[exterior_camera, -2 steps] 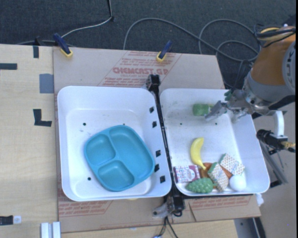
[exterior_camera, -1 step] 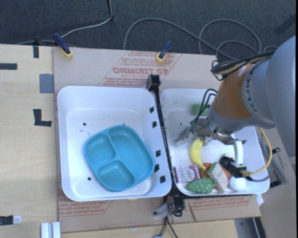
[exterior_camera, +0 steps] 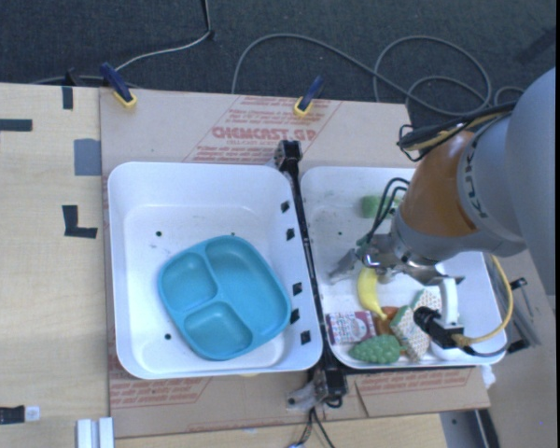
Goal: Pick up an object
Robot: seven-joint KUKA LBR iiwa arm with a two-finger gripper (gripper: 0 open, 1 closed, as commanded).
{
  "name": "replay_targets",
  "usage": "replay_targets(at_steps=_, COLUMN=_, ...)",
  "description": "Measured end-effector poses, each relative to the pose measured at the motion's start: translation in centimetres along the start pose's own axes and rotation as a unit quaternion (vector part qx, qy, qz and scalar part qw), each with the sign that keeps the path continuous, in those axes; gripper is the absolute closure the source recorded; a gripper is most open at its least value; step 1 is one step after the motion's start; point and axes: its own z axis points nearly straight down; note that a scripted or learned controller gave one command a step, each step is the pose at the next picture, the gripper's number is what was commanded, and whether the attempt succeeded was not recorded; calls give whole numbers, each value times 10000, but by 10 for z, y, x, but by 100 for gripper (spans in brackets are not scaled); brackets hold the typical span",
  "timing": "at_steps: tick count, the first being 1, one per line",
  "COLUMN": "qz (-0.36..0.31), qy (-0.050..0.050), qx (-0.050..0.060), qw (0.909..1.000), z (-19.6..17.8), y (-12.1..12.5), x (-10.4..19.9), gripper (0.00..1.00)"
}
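Over the right bin [exterior_camera: 336, 208], toward its middle, the hand [exterior_camera: 371, 258] hangs low above a yellow banana [exterior_camera: 368, 291], which lies just beside and below it, pointing toward the bin's near edge. Whether the hand is wide or narrow I cannot tell from this slant; nothing is seen held in it. The banana looks like a light toy, smooth-skinned and likely a bit slippery, stiff enough to take a squeeze; the best hold would be across its narrow middle, with the hand turned square to its length so it does not roll out. Crowded along the near edge of the same bin are a green bunch of grapes [exterior_camera: 377, 349], a small printed packet [exterior_camera: 348, 326] just to its left, and what may be a sandwich wedge [exterior_camera: 411, 332] touching the grapes on the right; these leave little room on the banana's near side. A small green piece [exterior_camera: 370, 205] sits apart near the far edge. The left bin [exterior_camera: 131, 194] carries a blue divided plate [exterior_camera: 224, 295], well apart from the work. Both bins are smooth white plastic with low walls, resting on a cardboard sheet [exterior_camera: 252, 129] clipped to a pale wooden table [exterior_camera: 37, 278], with dark carpet [exterior_camera: 355, 17] and loose cables beyond the table's far edge.
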Motion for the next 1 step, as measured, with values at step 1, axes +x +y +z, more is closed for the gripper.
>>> replay_targets(at_steps=1, qz=3, qy=-10, qx=1, qw=10000, z=-10, y=0, x=-1, gripper=100)
